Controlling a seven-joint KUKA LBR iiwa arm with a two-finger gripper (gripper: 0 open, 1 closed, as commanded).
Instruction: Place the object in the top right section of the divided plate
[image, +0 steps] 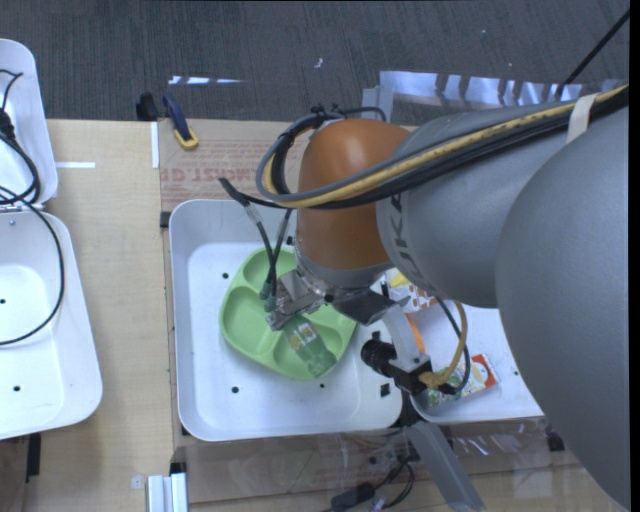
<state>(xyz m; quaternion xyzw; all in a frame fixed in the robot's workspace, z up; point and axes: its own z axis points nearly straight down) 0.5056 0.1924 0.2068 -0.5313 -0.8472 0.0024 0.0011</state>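
The hand (297, 318) is low over the green divided plate (245, 305), which lies in the right white bin (200, 330). A clear, greenish object (312, 347) lies on the plate at about 4 o'clock, just below the hand. Whether the hand is open or closed cannot be told.

white bin (200, 400) | second white bin (60, 400) (left) | black cables (30, 180) | clamp (178, 122)

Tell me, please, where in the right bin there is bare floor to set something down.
In the right bin, bare floor runs along the left wall beside the green divided plate, and along the near wall below it. The far left corner above the plate is also free. The bin's right side is crowded by the arm, cables and colourful packets.
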